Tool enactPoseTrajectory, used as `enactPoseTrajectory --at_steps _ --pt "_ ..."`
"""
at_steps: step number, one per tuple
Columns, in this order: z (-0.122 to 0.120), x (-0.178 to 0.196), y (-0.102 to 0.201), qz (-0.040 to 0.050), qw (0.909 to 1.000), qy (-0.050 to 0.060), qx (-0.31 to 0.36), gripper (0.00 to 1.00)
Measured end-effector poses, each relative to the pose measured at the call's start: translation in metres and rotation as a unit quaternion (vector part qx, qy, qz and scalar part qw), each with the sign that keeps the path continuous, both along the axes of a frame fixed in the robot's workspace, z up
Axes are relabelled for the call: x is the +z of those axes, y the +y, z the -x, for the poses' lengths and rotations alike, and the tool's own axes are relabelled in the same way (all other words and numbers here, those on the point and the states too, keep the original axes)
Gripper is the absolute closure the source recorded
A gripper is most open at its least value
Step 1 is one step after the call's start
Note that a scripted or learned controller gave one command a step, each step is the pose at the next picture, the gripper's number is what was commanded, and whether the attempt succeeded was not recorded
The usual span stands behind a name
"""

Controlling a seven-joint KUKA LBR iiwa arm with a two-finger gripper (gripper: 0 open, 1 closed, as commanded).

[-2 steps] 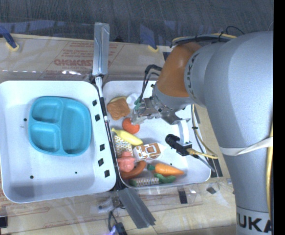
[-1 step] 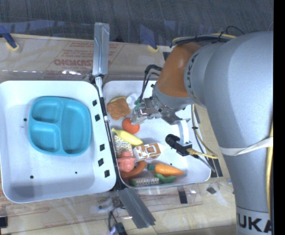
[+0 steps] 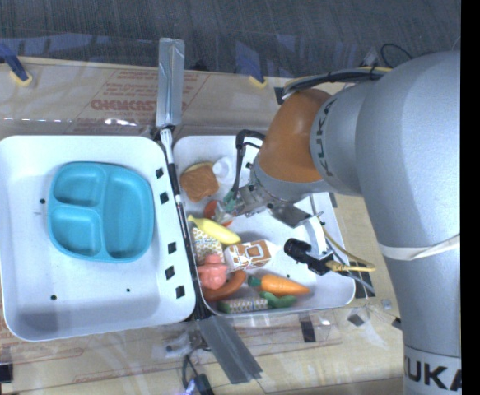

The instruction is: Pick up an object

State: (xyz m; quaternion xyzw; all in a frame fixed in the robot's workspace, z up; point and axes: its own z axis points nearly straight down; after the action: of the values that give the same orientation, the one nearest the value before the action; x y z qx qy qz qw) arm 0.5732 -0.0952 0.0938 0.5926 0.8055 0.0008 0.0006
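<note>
The right bin (image 3: pixel 338 290) holds a heap of toy food. A brown bun (image 3: pixel 198 181) lies at its far left, with a small red piece (image 3: pixel 211 208) just in front of it. A yellow banana (image 3: pixel 215 230), a small printed carton (image 3: pixel 250 255), a pink piece (image 3: pixel 211 271), a red sausage (image 3: pixel 230 285) and an orange carrot (image 3: pixel 283 285) lie toward the front. My gripper (image 3: pixel 233 202) hangs low over the bin's left half, between the bun and the banana and close to the red piece. The wrist hides what is under it.
The left bin (image 3: pixel 25 303) holds a blue divided plate (image 3: pixel 101 211). A green piece (image 3: pixel 279 300) and a speckled piece (image 3: pixel 241 305) lie at the right bin's front wall. The grey arm covers the right bin's right side.
</note>
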Motion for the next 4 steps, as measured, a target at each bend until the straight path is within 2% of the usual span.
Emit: enactPoseTrajectory --at_steps 1,2,3,4 --pt "-0.011 0.001 -0.002 0.0008 0.9907 0.000 0.136 0.00" --pt "-0.011 0.011 -0.002 0.0013 0.9905 0.000 0.138 1.00" --pt "-0.010 0.099 0.034 0.0004 0.9977 0.001 0.067 1.00" --pt "-0.010 0.098 0.034 0.0003 0.9978 0.001 0.067 0.00"
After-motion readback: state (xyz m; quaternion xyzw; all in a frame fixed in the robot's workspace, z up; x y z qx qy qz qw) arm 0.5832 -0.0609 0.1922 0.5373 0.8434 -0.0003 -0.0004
